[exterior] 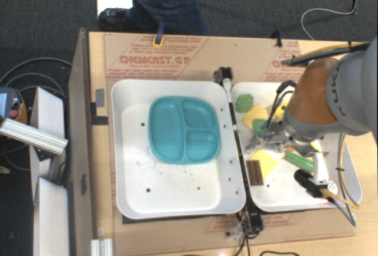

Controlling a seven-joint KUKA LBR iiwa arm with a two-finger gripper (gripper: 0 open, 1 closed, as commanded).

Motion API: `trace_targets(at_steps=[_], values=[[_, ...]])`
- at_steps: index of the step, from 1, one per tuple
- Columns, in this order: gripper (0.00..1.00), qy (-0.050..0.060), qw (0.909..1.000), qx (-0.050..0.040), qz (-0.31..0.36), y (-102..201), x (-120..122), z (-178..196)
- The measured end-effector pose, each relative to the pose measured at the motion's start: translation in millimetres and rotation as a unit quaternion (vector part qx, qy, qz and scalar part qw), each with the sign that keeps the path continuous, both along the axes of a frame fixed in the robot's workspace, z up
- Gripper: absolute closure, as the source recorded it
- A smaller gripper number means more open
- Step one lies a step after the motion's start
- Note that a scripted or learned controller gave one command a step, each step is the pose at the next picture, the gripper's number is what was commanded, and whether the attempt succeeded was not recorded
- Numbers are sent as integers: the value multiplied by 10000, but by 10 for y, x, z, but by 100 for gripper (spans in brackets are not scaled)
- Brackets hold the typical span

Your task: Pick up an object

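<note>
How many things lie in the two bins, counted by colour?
Teal: 1, divided plate
Green: 3, bumpy green piece, small green piece, long green piece
Yellow: 2, upper yellow piece, lower yellow piece
Brown: 1, brown block
Total: 7 seen; the arm hides part of the right bin.
</note>
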State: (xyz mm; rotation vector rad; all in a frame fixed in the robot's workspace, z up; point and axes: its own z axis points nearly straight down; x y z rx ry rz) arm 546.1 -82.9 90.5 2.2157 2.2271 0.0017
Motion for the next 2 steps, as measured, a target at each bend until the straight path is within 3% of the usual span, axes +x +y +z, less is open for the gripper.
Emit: trace_targets(at_steps=[1,2], values=[[0,-87,10000,-43,-14,-731,900,1025],[0,-21,10000,-13,-22,-1054,866,-84]])
